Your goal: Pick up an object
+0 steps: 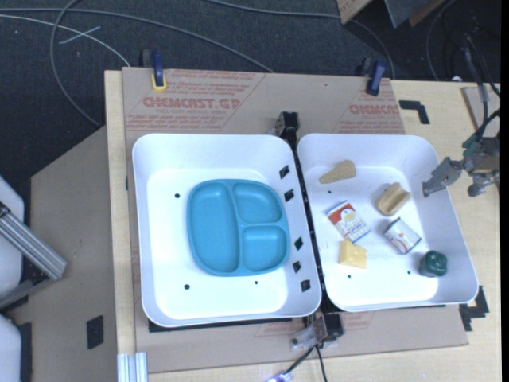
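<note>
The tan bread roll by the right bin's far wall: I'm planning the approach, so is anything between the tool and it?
Nothing visible blocks it. The tool sits at the right bin's right rim, and the tan bread roll lies just left of it with bare bin floor between. The small carton sits nearer the camera, off that line.

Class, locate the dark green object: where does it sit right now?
The dark green object lies in the right bin, near its front right corner, just right of and below the small red-and-white carton.
</note>
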